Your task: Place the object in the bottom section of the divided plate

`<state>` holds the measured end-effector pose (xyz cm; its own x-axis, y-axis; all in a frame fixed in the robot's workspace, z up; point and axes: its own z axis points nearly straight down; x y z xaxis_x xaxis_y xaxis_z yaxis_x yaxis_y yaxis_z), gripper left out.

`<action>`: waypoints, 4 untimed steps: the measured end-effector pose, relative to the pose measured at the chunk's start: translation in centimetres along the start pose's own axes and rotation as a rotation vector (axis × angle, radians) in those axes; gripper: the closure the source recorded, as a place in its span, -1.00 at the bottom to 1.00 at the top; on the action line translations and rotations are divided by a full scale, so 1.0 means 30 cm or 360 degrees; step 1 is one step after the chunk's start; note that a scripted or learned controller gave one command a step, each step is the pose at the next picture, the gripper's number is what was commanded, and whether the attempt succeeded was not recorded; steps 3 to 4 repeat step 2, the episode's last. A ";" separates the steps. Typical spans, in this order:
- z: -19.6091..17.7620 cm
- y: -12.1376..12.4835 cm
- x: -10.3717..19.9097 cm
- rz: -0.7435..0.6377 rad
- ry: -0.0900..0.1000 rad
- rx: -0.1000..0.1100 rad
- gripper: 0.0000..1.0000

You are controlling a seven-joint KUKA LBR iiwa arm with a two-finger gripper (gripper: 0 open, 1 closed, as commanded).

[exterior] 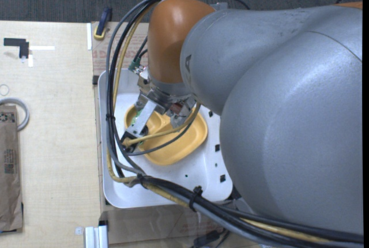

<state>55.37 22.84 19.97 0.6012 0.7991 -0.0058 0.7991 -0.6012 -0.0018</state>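
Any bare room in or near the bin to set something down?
Bare: bin floor strip below the yellow plate, toward the bin's lower rim, though cables cross it; the wooden bench between bin and brown bag. Crowded: over the plate, under the arm.

**Desk:** How does the machine look?
**Photographer:** A KUKA arm point(288, 102), pictured from above, has a smooth matte-grey casing in broad, rounded segments.
**Desk:** Any colour?
**Photographer:** A glossy orange band point(170, 33) caps the wrist end. Black cables point(173, 191) loop beside it and run bundled under the grey shell.
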 end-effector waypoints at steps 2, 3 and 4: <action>0.077 -0.071 -0.130 -0.0437 0.0000 0.0001 1.00; 0.077 -0.071 -0.130 -0.0437 0.0000 0.0001 1.00; 0.077 -0.071 -0.130 -0.0437 0.0000 0.0001 1.00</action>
